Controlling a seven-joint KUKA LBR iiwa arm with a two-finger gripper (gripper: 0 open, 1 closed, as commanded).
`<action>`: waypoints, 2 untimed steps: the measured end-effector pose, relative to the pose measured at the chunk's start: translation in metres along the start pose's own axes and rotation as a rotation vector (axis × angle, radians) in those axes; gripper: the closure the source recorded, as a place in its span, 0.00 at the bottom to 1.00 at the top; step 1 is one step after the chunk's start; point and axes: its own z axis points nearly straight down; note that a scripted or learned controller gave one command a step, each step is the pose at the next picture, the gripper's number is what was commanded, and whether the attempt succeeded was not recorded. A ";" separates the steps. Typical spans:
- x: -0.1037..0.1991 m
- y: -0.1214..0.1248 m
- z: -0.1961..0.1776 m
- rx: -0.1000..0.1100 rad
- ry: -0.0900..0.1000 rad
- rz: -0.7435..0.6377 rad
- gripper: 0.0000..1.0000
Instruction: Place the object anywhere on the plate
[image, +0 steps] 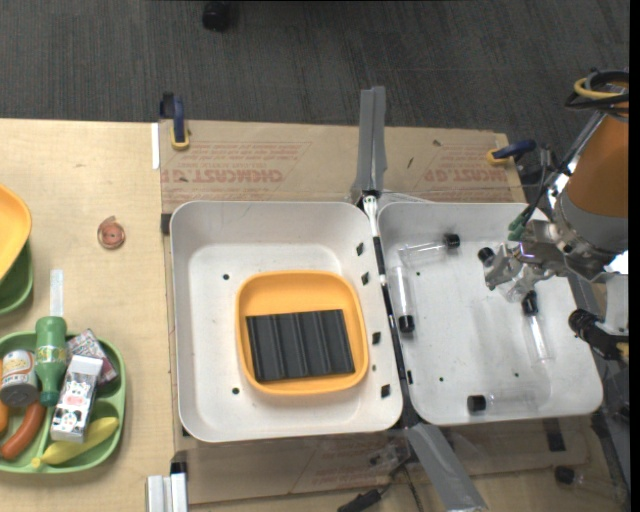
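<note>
Arm (600, 170) cut off at right edge; gripper (510, 272) fingers too small to tell.

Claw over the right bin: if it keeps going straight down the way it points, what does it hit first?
Most likely the bare white floor of the right bin. The claw points down with nothing visible beneath it, though height is hard to judge here.

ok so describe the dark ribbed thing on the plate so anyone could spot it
Find the left white bin of the two side by side. In its middle sits a square orange plate, and the flat dark grey ribbed slab lies on it. It is the one dark thing there, with lengthwise grooves.
</note>
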 end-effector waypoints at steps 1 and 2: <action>-0.003 0.081 -0.012 -0.001 -0.001 -0.143 1.00; -0.022 0.123 -0.004 -0.002 -0.001 -0.216 1.00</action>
